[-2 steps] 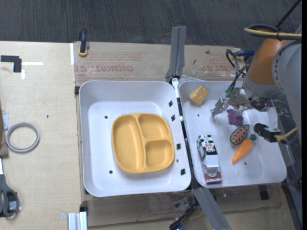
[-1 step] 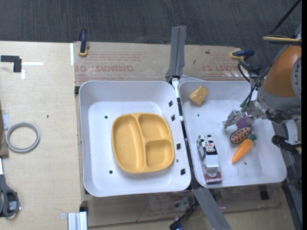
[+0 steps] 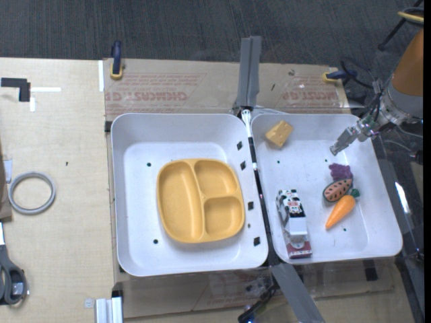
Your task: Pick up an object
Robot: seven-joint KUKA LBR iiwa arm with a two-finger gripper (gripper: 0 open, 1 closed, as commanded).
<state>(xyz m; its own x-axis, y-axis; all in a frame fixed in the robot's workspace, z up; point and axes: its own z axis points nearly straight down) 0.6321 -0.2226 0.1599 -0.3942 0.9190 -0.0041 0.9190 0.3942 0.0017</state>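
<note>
Camera view: mirrored lettering on cardboard [image 3: 158,87].

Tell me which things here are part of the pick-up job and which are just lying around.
Job: pincer; pickable things in the right bin: carrot, grapes, cheese, cow carton, brown oval toy.

Lying about: yellow plate in the left bin, tape roll, scissors, clamps.

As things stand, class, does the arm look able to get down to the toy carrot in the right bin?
Probably yes. The gripper hangs over the right bin, and the carrot lies open from above. The purple toy and a brown oval toy crowd its leafy end.
</note>
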